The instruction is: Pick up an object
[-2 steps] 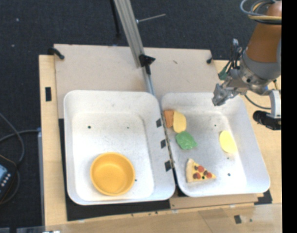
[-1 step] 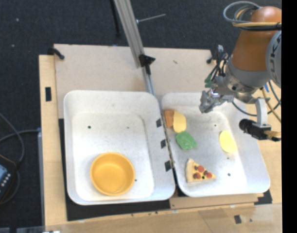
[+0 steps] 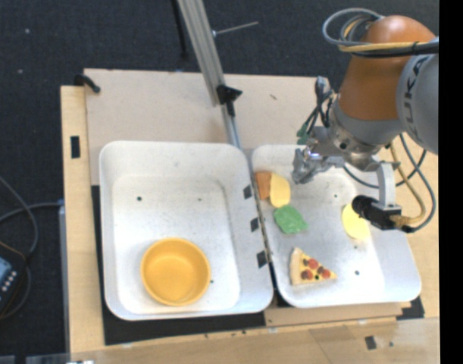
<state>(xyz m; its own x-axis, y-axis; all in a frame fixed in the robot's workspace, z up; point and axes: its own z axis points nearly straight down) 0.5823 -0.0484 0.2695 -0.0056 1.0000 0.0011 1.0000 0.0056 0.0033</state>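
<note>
In the right bin (image 3: 383,275) lie a yellow and orange piece (image 3: 272,189) near the left wall, a green leafy piece (image 3: 290,220) just below it, a pizza slice (image 3: 310,267) toward the front, and a yellow round piece (image 3: 354,222) at the right. My gripper (image 3: 305,166) hangs over the back of this bin, up and to the right of the yellow and orange piece. Nothing shows between its fingers.
A yellow bowl (image 3: 175,271) sits in the front of the left bin (image 3: 125,180). A slanted metal pole (image 3: 208,55) rises from between the bins at the back. Cables (image 3: 413,196) hang by the arm's wrist over the right bin.
</note>
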